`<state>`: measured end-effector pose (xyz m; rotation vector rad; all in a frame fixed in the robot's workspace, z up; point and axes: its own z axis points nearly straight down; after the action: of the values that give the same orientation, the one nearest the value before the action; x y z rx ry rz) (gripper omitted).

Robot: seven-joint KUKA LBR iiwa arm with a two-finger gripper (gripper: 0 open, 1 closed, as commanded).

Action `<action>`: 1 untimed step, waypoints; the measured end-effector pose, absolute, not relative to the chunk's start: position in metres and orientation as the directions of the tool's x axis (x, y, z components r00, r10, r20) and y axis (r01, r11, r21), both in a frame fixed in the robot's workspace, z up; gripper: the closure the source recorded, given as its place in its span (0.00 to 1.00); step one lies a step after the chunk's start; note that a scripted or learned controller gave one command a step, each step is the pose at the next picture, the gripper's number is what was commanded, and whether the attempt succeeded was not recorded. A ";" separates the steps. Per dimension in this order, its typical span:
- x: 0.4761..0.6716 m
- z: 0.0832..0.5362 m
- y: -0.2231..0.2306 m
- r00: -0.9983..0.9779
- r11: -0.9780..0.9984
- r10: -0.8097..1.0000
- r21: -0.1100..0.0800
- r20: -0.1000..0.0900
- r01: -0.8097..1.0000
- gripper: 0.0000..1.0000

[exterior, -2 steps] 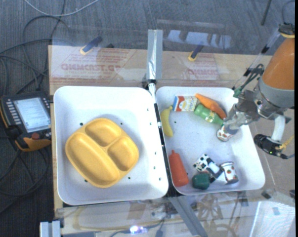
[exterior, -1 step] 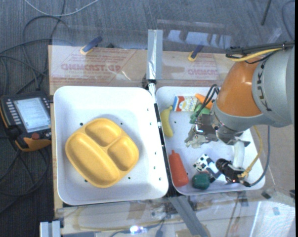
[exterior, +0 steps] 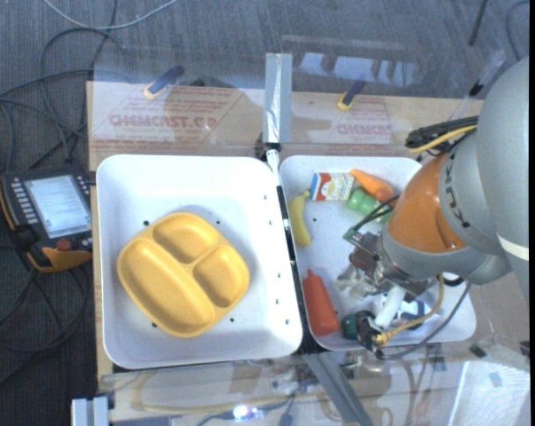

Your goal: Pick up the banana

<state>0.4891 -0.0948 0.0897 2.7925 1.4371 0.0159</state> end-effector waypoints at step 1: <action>0.484 0.180 -0.056 0.904 -0.904 0.428 -0.001 -0.010 0.428 1.00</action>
<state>0.4835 -0.0557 0.1800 3.0634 0.6895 -0.0161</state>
